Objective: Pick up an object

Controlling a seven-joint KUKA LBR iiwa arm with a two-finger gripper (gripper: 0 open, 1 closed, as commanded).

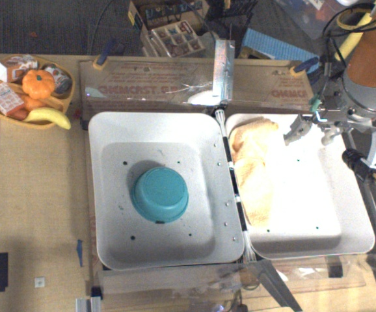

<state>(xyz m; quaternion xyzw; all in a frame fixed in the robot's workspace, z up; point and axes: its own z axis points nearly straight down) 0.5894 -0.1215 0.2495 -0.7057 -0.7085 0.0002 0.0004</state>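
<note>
Round teal plastic bowl (161, 194) upside down in left white bin (110, 135). Pale yellow cloth (252, 174) along right white bin (350, 233). Claw (310, 132) apart, holding nothing.

This looked like a robotics lab or test workshop rather than a home. A wooden desk (32, 194) carried two shallow white bins (110, 132) set side by side, backed by a cardboard wall (142, 83) and a clear plastic sheet. Black cables (334, 25) looped above the grey arm (363, 77) at the right. Behind the desk, boxes and crates (168, 21) of loose parts cluttered the dark floor. A basket of toy fruit (28, 93) sat at the left, like test props.
</note>
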